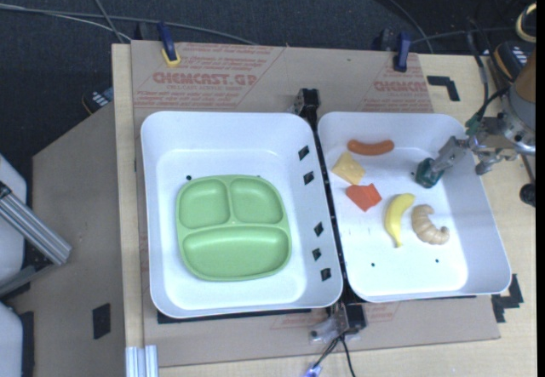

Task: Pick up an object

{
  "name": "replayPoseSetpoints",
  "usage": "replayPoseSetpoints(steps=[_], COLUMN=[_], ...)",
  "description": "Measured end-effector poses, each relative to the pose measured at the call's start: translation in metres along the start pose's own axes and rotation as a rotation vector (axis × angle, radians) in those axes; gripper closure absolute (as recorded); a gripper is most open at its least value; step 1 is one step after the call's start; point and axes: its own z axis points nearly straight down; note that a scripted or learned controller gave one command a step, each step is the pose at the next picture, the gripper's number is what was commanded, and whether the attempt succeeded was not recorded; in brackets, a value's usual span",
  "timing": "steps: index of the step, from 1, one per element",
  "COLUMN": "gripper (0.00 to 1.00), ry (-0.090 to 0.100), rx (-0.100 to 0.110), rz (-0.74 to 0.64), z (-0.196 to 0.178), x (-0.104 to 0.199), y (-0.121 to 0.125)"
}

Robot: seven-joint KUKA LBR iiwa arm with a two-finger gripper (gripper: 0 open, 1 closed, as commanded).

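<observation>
Hovering near the right bin (477, 273)'s far-right rim, the gripper (428, 174), finger state indiscernible, clears the banana (398, 216).

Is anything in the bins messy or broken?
Nothing stands out. The green plate lies flat in the left bin. In the right bin, the sausage, yellow wedge, orange piece, banana and croissant lie loose and whole.
</observation>
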Motion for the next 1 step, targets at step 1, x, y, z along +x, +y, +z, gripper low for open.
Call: replayPoseSetpoints(steps=[1], gripper=[0.00], ry=[-0.004], rx=[-0.014], rz=[-0.004], z=[-0.0083], x=[0.0006], y=[0.0035])
